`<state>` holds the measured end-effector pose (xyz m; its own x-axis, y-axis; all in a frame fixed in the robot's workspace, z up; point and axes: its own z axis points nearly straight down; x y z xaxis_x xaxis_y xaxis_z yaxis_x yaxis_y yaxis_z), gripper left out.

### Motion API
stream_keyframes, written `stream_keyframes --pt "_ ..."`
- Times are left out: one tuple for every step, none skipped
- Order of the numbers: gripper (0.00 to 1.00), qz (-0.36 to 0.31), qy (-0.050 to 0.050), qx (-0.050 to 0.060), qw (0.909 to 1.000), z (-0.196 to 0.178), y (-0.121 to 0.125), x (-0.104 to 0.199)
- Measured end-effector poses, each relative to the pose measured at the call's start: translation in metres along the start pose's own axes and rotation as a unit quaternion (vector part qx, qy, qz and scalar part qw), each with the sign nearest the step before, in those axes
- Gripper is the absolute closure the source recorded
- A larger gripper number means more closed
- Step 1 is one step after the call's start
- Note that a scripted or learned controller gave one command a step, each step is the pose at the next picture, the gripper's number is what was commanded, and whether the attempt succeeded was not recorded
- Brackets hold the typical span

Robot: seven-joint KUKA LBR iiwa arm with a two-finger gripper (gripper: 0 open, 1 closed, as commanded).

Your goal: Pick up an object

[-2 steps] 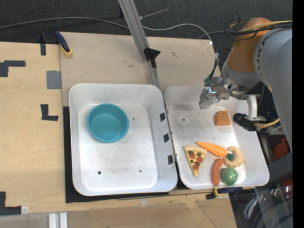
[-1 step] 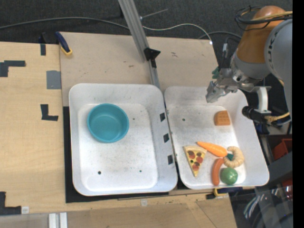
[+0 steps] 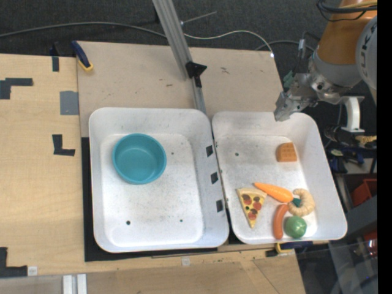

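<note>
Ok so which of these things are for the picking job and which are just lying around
For the job:
gripper
tan toy bread block
orange toy carrot
toy pizza slice
red toy sausage
green round toy
beige knobbly toy
teal plastic bowl

Lying about:
blue-and-yellow clamp
grey metal pole
black cables

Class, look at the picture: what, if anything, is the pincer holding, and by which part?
Nothing. The pincer hangs above the right bin's far rim, apart from the toy food.

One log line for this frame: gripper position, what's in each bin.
gripper: above right bin's far edge, holding nothing seen | right bin: bread piece, carrot, pizza slice | left bin: teal bowl
</note>
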<state>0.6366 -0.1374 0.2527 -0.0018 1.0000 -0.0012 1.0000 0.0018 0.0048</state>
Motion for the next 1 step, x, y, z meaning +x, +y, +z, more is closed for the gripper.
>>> stream_keyframes --pt "1.00 -0.002 0.001 0.004 1.0000 0.0142 -0.0159 0.0509"
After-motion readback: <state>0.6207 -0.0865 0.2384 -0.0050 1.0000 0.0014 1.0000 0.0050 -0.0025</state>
